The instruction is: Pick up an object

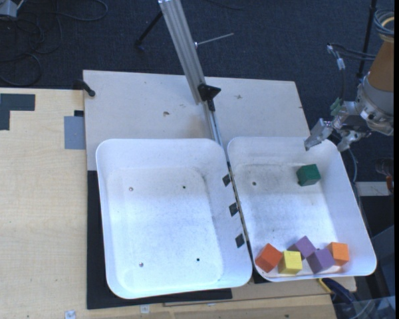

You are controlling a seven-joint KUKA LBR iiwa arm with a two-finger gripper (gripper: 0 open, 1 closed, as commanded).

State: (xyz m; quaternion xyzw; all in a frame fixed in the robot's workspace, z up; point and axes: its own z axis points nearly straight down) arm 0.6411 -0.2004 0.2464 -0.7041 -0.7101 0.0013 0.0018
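Observation:
A green cube (308, 175) sits alone in the far part of the right bin (279, 198). Along that bin's near edge lie an orange cube (269, 257), a yellow cube (292, 262), two purple cubes (305, 246) (320, 260) and a second orange cube (340, 252). My gripper (330, 140) hangs over the bin's far right corner, above and to the right of the green cube. Its fingers are spread open with nothing between them.
The left bin (159, 218) lies beside the right one, with black clips on the shared rim. A slanted aluminium bar (186, 48) rises behind the bins. Pale wooden bench (33, 198) extends to the left.

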